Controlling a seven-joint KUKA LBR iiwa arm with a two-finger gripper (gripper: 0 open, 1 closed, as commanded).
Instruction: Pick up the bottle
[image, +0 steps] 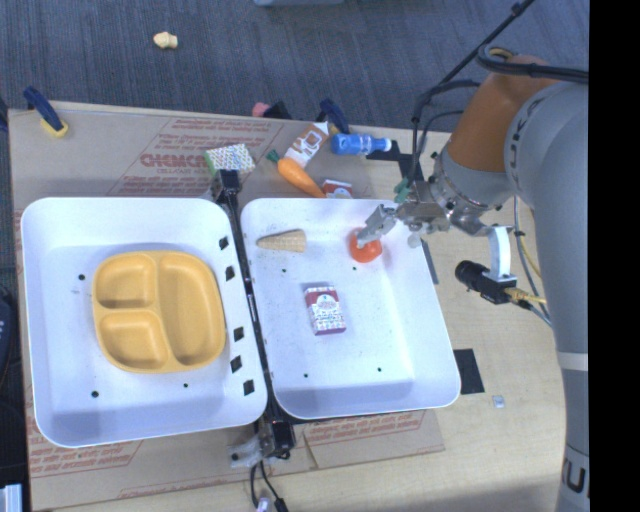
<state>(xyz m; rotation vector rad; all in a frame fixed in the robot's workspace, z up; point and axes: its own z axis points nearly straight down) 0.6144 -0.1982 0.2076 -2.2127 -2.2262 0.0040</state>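
Observation:
A blue bottle (358, 145) with a white cap lies on its side on the cardboard behind the right bin. Just left of it lies a small white bottle (305, 146) with an orange label. My gripper (378, 226) hangs low over the right bin's far right corner, directly beside a small red round thing (365, 248) and touching or nearly touching it. The gripper is well in front of both bottles, with the bin's back rim between them.
The right bin (420, 380) also holds a tan cone (282, 240) and a red-and-white packet (324, 308). An orange carrot (298, 177) lies behind the bin. The left bin (40, 300) holds a yellow divided plate (158, 310). Cables run at the right.

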